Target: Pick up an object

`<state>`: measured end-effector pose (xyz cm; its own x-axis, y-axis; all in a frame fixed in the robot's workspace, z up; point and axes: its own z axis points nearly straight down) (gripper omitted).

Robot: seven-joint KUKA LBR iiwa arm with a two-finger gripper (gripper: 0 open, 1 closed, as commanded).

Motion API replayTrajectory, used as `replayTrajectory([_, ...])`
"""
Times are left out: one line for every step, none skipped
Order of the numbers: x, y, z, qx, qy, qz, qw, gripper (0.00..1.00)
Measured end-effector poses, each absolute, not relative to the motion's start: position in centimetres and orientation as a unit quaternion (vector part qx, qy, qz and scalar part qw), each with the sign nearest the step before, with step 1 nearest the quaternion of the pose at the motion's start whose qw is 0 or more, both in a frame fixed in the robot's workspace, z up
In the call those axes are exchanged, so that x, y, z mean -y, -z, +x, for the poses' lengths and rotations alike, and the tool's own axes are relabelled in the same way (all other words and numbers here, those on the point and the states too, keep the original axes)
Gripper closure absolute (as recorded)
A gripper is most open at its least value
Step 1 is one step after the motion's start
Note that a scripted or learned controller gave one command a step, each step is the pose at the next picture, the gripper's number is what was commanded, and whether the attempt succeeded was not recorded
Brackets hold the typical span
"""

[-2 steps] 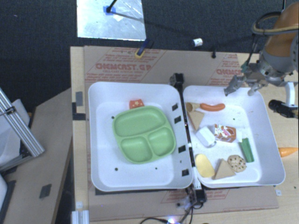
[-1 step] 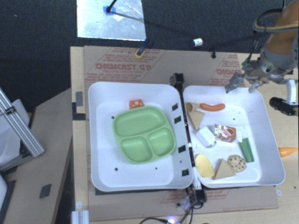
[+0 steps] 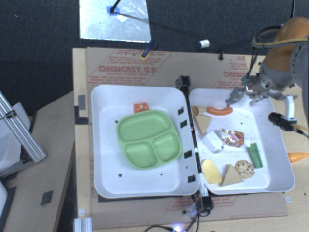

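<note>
- While poised over the right bin (image 3: 277, 144), the gripper (image 3: 240, 94) spreads its 2 fingers, holding nothing.
- Sausage (image 3: 219, 111) lies just below the fingertips, near the bin's far edge.

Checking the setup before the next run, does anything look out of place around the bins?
Yes. An orange carrot-like piece lies on the bench outside the right bin, by its right rim, away from the other food.

two white bins (image 3: 104, 144), one green tray (image 3: 147, 138), one sausage (image 3: 219, 111)
</note>
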<state>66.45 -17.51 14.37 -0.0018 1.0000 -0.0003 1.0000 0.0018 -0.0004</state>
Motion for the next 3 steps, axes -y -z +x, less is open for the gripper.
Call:
replayTrajectory([17.5, -9.4, 66.6, 0.709, 0.0011, -0.706, -0.001, 0.0])
replayTrajectory([17.5, -11.1, 66.9, 0.71, 0.0042, -0.705, -0.006, 1.0])
replayTrajectory([16.5, -16.8, 67.3, 0.709, 0.0022, -0.705, -0.003, 1.0])
